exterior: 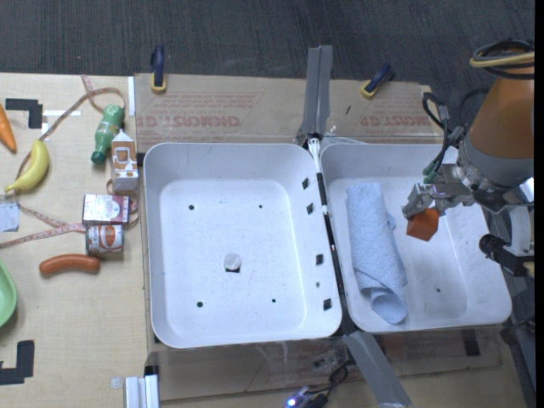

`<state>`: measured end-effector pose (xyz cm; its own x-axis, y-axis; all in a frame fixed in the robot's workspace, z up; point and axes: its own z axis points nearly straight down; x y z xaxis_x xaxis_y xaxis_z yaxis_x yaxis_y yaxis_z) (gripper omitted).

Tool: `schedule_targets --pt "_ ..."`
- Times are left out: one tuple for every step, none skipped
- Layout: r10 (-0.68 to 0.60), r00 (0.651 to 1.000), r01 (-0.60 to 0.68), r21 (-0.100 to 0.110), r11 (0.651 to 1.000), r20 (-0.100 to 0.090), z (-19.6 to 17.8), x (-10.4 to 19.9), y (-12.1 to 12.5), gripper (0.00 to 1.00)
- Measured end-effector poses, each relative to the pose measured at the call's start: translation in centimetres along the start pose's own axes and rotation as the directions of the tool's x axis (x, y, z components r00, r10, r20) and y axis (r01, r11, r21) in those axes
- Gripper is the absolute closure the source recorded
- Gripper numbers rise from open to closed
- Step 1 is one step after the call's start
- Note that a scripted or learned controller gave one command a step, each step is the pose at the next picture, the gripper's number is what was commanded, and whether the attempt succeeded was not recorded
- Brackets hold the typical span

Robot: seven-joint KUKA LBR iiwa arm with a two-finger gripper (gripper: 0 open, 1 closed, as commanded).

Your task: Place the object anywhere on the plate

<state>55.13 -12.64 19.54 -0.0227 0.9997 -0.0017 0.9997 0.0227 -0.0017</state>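
Arm's in from the right, orange band above the wrist, gripper (pixel 422 215) hanging over the right bin (pixel 476 313). Small orange-red block (pixel 422 224) sits right at the fingertips. Looks pinched between them and lifted off the bin floor, fingers closed down narrow on it, tho the view's small, so that's a judgement, not a cert.

Just left of the block: pale blue towel (pixel 374 249), rolled, lying lengthwise in the right bin, near but apart from the block.

Left bin (pixel 161 228) has a small round whitish disc (pixel 232 263) near its middle. Could be the target, can't tell; it's tiny for a plate. Off on the bench at far left edge there's a green plate (pixel 5 294), only partly in frame, w/ a sausage (pixel 69 265) near it, plus banana (pixel 31 167), can (pixel 105 239) and a green bottle (pixel 106 131) further up.

Step in hand, I'd say: carry phase, object picked and up, not yet placed. Next move calls for a long traverse left across the bin divider (pixel 320 202), keeping height so the block clears the towel and the rims, then a descent over the plate and a release. Risk: grip looks to be on the block's top edge, could slip mid-swing.
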Motion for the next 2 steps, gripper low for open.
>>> schedule_targets --pt "-0.062 0.998 0.062 0.001 0.998 0.000 -8.3 2.5 -7.3 1.00" --pt "-0.313 0.950 0.313 -0.001 0.950 0.001 -19.3 6.9 -5.6 1.00"
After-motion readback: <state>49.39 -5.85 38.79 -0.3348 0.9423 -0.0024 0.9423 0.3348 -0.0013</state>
